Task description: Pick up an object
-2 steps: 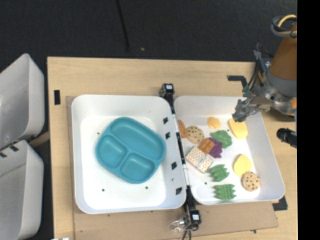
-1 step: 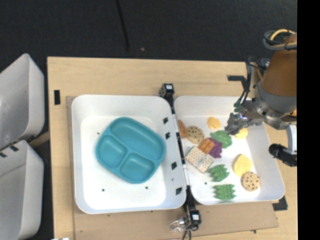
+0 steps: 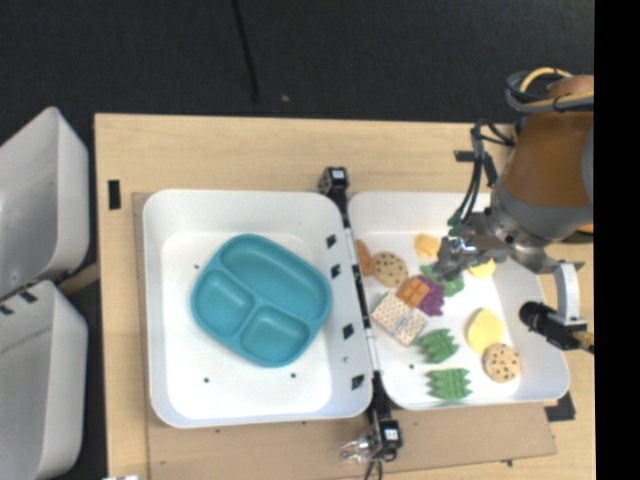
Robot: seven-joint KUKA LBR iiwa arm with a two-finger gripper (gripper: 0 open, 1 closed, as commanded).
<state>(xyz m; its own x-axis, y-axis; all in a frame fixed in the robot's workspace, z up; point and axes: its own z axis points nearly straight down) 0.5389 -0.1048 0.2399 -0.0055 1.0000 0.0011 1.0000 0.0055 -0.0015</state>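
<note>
My gripper (image 3: 454, 259) is low over the right bin (image 3: 540, 388), in its upper middle. Directly below it lies a green piece (image 3: 449, 282), with a purple piece (image 3: 432, 299) and an orange piece (image 3: 412, 290) beside it. A yellow-orange chunk (image 3: 428, 245) sits just left of the gripper and a yellow bit (image 3: 483, 268) just right of it. Further left are a chocolate-chip cookie (image 3: 389, 268) and a square cracker (image 3: 397, 319). Nothing can be seen held.
The left bin (image 3: 170, 388) holds a blue divided plate (image 3: 262, 299). In the front of the right bin lie two green leafy pieces (image 3: 438, 345) (image 3: 449, 383), a yellow lemon shape (image 3: 485, 327) and a second cookie (image 3: 501, 362). The arm's body (image 3: 545, 178) overhangs that bin's right side.
</note>
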